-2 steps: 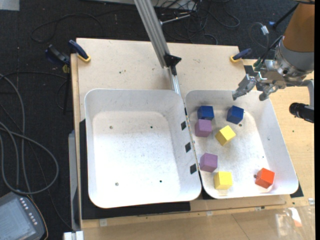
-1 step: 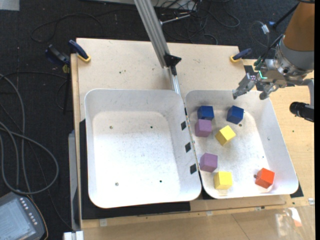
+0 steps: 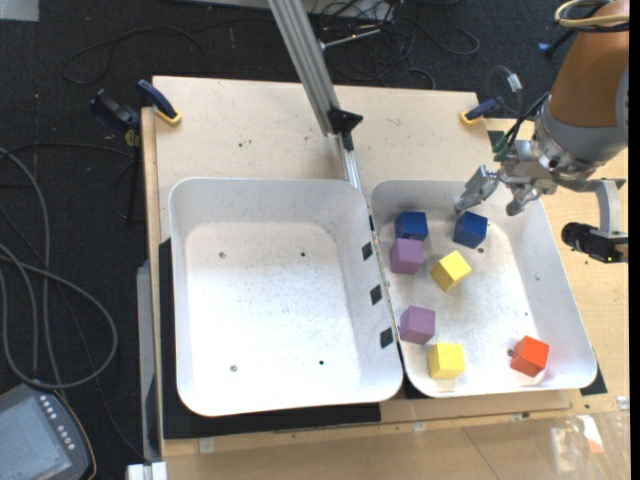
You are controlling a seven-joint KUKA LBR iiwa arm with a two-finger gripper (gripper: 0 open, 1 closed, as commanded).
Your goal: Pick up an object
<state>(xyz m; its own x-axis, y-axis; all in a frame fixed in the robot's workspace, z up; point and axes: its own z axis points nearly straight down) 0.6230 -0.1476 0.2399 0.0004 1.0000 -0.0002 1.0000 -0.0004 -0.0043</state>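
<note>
The right bin point(image 3: 560, 298) holds several small cubes: two blue ones point(image 3: 411, 225) point(image 3: 470, 230), two purple point(image 3: 406, 255) point(image 3: 417, 323), two yellow point(image 3: 451, 269) point(image 3: 446, 360) and an orange one point(image 3: 530, 356). My gripper point(image 3: 497, 196) hangs over the far end of that bin, just above and right of the second blue cube. Its two grey fingers point(image 3: 474, 190) are spread apart with nothing between them.
The left bin point(image 3: 200, 268) lies beside the right one, with black clips along the shared rim. A slanted metal pole point(image 3: 305, 53) comes down to the bench behind the bins. Blue-and-yellow clamps point(image 3: 158, 103) sit at the board's far corners.
</note>
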